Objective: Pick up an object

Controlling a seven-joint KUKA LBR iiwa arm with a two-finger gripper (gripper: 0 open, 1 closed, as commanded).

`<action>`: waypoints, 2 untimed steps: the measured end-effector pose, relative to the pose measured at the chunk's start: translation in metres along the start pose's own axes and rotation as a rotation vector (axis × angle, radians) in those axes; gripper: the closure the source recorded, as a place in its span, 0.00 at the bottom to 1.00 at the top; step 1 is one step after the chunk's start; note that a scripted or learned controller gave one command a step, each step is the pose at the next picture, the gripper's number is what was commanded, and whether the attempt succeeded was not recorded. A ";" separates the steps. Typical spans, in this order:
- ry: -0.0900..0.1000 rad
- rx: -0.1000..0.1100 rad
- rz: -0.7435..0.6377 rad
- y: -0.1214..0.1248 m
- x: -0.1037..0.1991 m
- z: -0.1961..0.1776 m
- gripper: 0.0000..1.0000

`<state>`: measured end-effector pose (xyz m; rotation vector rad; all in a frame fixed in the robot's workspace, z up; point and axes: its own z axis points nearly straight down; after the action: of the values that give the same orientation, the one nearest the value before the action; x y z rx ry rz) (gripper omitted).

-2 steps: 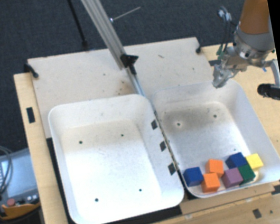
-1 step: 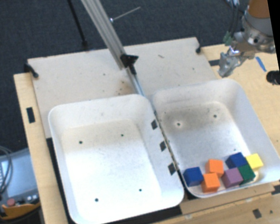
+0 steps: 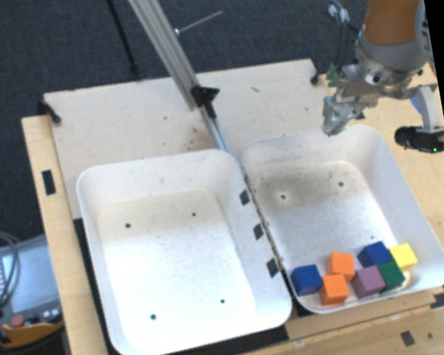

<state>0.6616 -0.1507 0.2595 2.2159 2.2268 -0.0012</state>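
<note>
Hovering above far right corner of right bin (image 3: pixel 414 206): gripper (image 3: pixel 336 121), fingers' spacing not discernible, carrying nothing visible. Clustering along near edge of same bin: blue (image 3: pixel 306 278), orange (image 3: pixel 335 287), purple (image 3: pixel 367 281), green (image 3: pixel 391 275), yellow (image 3: pixel 403 255) cubes. Approaching stage, seemingly. Next requiring: travelling toward near edge, descending over one cube, closing.

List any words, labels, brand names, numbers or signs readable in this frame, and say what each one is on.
No text can be read.
Device at the left edge: it has a screen and buttons, but any markings are too small and blurred to read.
Blocks in the right bin: plain coloured faces, no lettering seen.
Arm's orange band and gripper: no legible marking.
</note>
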 end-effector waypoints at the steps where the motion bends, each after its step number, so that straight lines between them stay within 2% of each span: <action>1: 0.001 0.000 -0.001 -0.002 0.049 -0.002 1.00; 2: 0.001 0.000 -0.001 -0.015 0.089 -0.002 1.00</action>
<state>0.6463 -0.0615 0.2610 2.2156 2.2287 0.0002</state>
